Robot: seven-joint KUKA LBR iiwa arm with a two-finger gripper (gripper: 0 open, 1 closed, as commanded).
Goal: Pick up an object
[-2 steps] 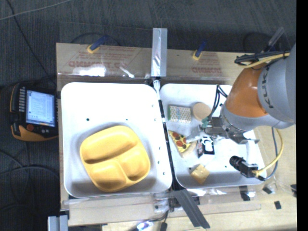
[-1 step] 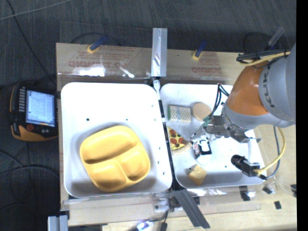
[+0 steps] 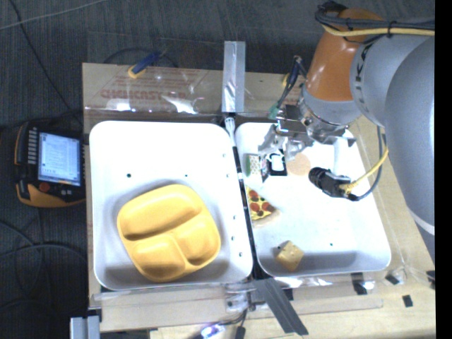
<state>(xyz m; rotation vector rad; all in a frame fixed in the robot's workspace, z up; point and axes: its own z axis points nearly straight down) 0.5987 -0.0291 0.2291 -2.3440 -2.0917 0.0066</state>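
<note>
At upper right of the frame, the pincer (image 3: 277, 152) is being held low over the upper left part of the right bin (image 3: 353, 253), just beside the divider between the bins. How far it is parted cannot be told, as it is being blurred by clutter. A small card (image 3: 254, 164) is lying just beside it, and a pizza slice (image 3: 260, 207) is lying lower along the same wall. A tan block (image 3: 289, 255) is sitting near the bottom edge. A yellow tray (image 3: 168, 231) is being carried by the left bin (image 3: 127, 143). A handheld screen (image 3: 49, 162) is resting off the bench (image 3: 106, 83), at left.
</note>
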